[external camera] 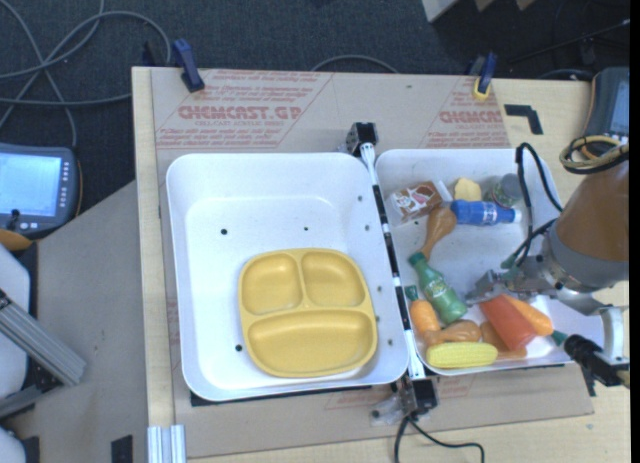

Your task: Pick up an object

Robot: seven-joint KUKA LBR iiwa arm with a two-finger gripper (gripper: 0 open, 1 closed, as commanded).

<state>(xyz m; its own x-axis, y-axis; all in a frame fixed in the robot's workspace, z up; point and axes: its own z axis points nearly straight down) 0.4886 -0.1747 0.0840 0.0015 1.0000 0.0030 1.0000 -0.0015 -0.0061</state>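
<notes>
Red-orange toy [512, 323] partly under arm [590, 241] in right bin [400, 166]; jaws blurred, grip state unreadable.

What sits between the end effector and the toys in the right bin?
Nothing visible. The end effector is already low inside the right bin, beside the orange-red toy and near the green bottle.

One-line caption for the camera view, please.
Arm's claw lowered among toy foods in right bin; yellow divided plate in left bin.
</notes>
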